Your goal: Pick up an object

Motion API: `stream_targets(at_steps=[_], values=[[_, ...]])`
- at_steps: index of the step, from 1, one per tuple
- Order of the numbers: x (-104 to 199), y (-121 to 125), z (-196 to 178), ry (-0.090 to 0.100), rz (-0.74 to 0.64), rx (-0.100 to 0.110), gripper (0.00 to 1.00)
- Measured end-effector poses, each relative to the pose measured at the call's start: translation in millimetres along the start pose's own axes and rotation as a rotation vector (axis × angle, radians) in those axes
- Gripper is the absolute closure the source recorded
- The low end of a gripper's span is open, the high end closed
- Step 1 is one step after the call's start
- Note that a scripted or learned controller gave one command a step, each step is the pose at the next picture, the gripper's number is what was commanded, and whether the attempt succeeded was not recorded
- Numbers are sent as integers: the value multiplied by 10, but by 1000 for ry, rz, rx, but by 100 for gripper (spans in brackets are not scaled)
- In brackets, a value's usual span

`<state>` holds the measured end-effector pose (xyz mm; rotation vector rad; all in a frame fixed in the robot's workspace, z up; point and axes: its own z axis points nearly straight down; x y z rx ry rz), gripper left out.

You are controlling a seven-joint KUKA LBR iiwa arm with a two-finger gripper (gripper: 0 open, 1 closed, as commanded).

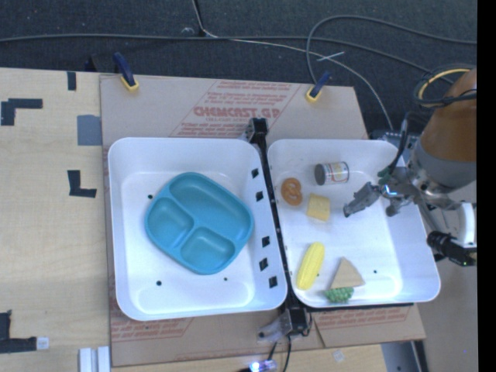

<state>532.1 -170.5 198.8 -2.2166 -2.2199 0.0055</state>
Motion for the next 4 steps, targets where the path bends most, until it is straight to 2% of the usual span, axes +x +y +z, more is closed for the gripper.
stream_targets(at_steps=[1, 2, 3, 4], values=[[101, -57, 537, 1, 0, 1, 0], [69, -12, 1151, -2, 0, -5, 0], [65, -2, 1010, -3, 0, -8, 100], [40, -40, 392, -2, 1, -10, 100]])
